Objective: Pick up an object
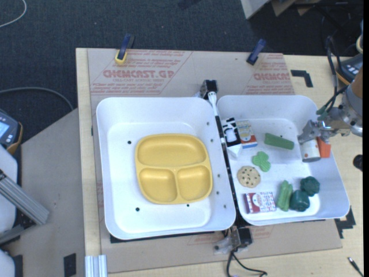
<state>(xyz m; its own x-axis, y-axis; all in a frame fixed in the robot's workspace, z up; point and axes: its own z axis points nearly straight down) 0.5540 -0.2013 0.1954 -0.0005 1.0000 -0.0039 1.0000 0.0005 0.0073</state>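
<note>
My gripper (313,148) hangs over the right edge of the right bin (288,105), reaching in from the right, above bare bin floor. Several toy foods lie in that bin. A green bar (279,141) sits just left of the gripper. Two dark green vegetables (304,193) lie below it, with a light green pickle (283,194) beside them. Further left are a leafy green piece (262,160), a cookie (248,176), a red and white packet (258,202) and small cartons (237,134). I see nothing held by the gripper.
The left bin (109,154) holds a yellow divided plate (173,167). A black divider strip (222,154) runs between the bins. Clamps (123,49) pin the cardboard sheet at the back. Cables hang at the far right by the arm.
</note>
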